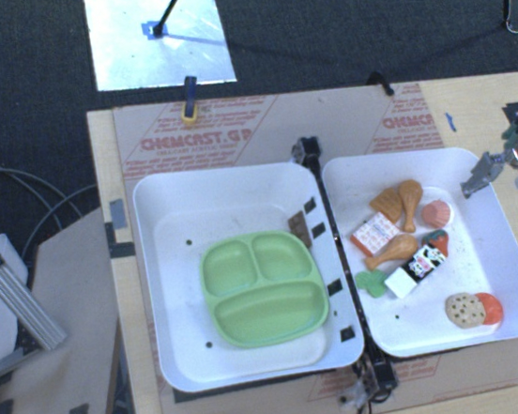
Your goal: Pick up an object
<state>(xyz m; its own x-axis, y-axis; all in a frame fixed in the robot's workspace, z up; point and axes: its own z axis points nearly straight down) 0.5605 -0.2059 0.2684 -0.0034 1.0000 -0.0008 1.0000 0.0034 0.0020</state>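
Cookie (463, 309) foremost — gripper (504, 164) apart

"CHEMCAST" in red, twice, on the brown board (195, 140) behind both bins.

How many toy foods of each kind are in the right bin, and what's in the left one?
Right bin:
Drumsticks: 2
Cookie: 1
Red and white packet: 1
Cow-print carton: 1
Green piece: 1
Pink or orange round pieces: 2
Left bin:
Green divided plate: 1
Total: 9
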